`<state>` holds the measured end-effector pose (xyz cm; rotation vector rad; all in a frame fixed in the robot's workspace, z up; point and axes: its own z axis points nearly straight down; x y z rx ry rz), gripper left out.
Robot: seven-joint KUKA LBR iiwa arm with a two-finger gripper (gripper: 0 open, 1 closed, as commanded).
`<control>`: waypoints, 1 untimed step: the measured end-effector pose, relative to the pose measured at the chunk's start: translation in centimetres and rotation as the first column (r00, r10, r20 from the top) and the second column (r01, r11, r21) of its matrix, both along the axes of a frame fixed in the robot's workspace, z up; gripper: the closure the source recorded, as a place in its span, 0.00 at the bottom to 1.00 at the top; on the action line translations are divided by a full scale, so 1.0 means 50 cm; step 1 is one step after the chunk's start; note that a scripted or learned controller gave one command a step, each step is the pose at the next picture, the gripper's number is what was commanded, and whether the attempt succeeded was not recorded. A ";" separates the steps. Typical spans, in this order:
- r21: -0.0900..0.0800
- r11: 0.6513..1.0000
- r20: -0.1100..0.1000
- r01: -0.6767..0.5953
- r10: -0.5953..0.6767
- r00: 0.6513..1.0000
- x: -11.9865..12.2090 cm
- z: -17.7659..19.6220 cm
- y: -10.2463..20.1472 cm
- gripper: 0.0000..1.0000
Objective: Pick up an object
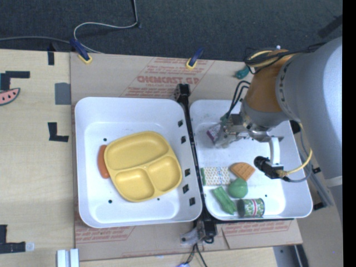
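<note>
Cardboard (161,79) reads "CHEMCAST GP"; tool (222,135) grip unclear, low in right bin (295,204).

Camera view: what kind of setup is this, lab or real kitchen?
Most likely a robot grasping lab bench: two white bins clamped on cardboard, toy items like a yellow divided tray, loose cables.

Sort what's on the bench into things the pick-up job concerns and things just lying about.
For the job: end effector; small purple item by it; orange wedge; green ball; green elongated piece; small labelled can; pale patterned packet.

Lying about: yellow divided plastic tray; yellow clamps; black cable.
</note>
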<state>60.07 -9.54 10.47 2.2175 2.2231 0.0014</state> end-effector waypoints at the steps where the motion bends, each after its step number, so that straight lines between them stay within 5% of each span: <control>1: 0.000 1.000 0.000 0.000 0.000 1.000 0.000 0.000 0.000 0.00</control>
